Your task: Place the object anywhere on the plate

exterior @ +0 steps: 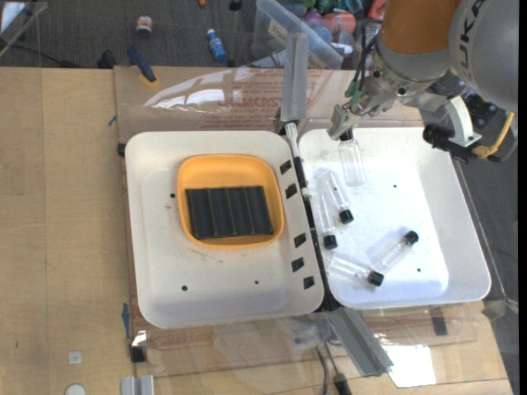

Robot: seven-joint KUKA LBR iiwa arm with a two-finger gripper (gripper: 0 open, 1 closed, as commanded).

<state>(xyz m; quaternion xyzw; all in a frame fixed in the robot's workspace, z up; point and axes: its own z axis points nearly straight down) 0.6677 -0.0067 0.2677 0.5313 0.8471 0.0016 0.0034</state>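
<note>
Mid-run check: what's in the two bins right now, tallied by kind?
Clear vials, right bin: 5
Orange plate, left bin: 1
Black ridged slab, on the plate: 1
Total: 7

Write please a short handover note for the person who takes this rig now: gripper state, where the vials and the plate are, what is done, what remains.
Gripper: low over the far left corner of the right bin, right above an upright clear vial; whether it grips the vial cannot be told.
Other vials: four capped clear vials lie in the right bin.
Yellow plate: in the left bin, bearing a black ridged block.
Done: no vial is on the plate.
Left: carry one vial over to the plate and set it down.
</note>
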